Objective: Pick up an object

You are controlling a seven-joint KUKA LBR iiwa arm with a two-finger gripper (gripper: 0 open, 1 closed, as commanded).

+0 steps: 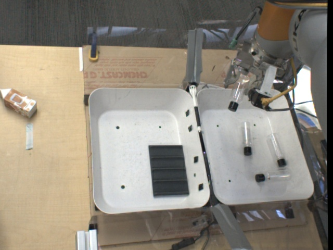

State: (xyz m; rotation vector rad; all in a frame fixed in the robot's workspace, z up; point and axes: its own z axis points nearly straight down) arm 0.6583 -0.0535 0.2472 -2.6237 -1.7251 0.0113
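My gripper (242, 78) hangs over the back left corner of the right bin (291, 191). It is shut on the upper end of a clear tube with a black cap (235, 99), which dangles tilted, cap end down, above the bin floor. Three more clear capped tubes lie in that bin: one (246, 137) near the middle, one (276, 149) to its right, and one (270, 176) lying crosswise near the front. A black ridged block (168, 170) rests flat in the left bin (104, 139).
A raised divider (199, 134) separates the two bins. On the wooden bench at far left lie a small printed box (20, 103) and a pale strip (29, 137). Cardboard (135, 69) lies behind the bins. Cables (276, 99) hang beside the wrist.
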